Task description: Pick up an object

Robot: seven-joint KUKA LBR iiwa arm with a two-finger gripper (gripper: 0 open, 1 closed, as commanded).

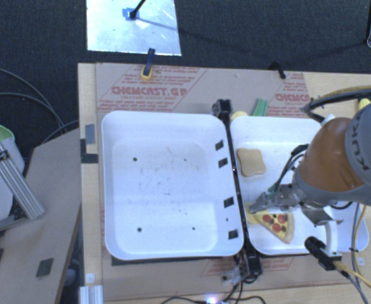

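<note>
White right bin [337,242] holds a pizza-slice toy [275,223] near its front edge, at about 6 o'clock. Gripper [260,204] sits just above the slice's upper edge; whether the fingers are spread or clenched cannot be told. Farther back, at 11 o'clock, lies a tan bread slice [251,161]. Left bin [166,182] adjoins on the bench [191,84].

pizza slice [277,223] | flat | right bin, front | toast [252,162] | flat, behind

high fixed camera, slanting down, both bins [166,122]
</note>
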